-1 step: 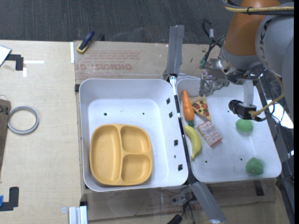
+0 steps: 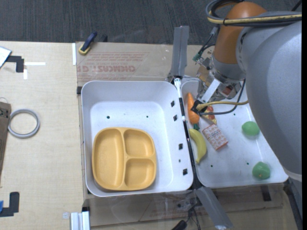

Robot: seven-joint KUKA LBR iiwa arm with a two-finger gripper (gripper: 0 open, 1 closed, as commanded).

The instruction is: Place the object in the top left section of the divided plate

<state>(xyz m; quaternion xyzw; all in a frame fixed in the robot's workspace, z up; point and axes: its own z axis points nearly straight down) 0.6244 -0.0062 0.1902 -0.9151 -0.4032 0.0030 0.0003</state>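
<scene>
I've got the gripper (image 2: 198,104) low in the right bin (image 2: 230,174), at the far-left corner, right by the carrot (image 2: 192,111). I think that's the obj to move. Can't tell if the gripper is open or shut, or if it has hold of anything. The banana (image 2: 198,145) and a snack pack (image 2: 215,137) sit just near of the carrot, so I'd grab the carrot across its thin middle, lift straight up, clear the bin walls, then go left to the yellow plate (image 2: 101,176) in the left bin (image 2: 124,97) and let go low over its far-left part.
</scene>
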